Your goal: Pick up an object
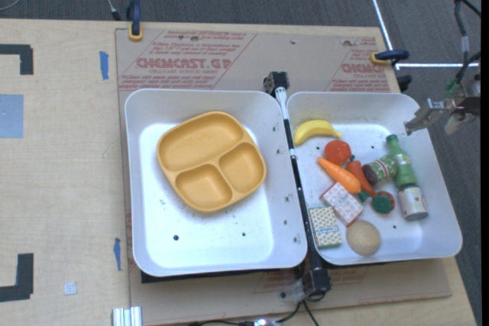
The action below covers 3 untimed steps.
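The metal two-finger claw point(425, 117) hangs over the far right rim of the right shallow white bin point(443, 219); whether it is spread or pressed together I cannot tell. Left of it lie a yellow plastic banana point(315, 130), an orange carrot point(340, 175) and a green bottle point(401, 162); a yellow three-compartment plate point(212, 160) sits in the left white bin point(145, 187)

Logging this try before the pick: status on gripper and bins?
Gripper at right bin's far right rim, holding nothing. Toys clustered in right bin, banana apart at the top. Yellow divided plate in left bin.
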Tool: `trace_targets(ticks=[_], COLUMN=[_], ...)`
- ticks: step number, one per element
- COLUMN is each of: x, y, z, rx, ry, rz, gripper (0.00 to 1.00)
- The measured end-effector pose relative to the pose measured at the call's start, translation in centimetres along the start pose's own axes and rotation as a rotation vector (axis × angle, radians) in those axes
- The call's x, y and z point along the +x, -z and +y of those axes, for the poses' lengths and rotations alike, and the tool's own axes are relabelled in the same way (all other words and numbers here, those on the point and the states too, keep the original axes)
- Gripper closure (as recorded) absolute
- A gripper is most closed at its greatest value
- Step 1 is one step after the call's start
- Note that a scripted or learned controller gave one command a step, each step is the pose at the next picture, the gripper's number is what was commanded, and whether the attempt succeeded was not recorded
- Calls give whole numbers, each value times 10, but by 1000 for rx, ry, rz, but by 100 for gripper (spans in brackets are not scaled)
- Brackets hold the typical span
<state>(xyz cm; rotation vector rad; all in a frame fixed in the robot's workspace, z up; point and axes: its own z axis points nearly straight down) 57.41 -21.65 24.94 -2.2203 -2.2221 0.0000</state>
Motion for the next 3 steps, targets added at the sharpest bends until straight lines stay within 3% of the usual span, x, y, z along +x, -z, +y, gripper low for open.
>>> trace_targets(ticks=[1, 2, 3], x=[2, -6, 56], y=[-151, -143, -59], z=[13, 10, 44], rx=[-7, -3, -4], ry=[7, 2, 2], rz=[13, 0, 0], gripper=[0, 100, 100])
